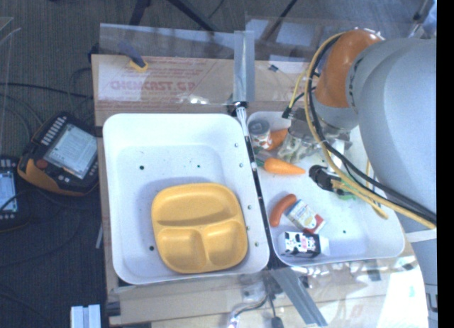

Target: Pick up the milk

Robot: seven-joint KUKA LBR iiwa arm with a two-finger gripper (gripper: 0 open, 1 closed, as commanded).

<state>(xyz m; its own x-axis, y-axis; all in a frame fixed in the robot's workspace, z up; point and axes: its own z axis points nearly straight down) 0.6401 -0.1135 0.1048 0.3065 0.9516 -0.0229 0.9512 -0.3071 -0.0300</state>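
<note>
The milk carton (303, 243), black-and-white cow-patterned, lies on its side at the near edge of the right bin (369, 238). Just above it sits a small red-and-white packet (305, 217), with a red sausage (282, 209) beside that. Farther up from the milk lies a carrot (283, 167), then a small can (259, 132). The grey arm (386, 106) hangs over the bin's far end, well apart from the milk; its claw is hidden, cannot tell. Left of the milk, a yellow divided tray (200, 226) rests in the left bin (128, 156).
</note>
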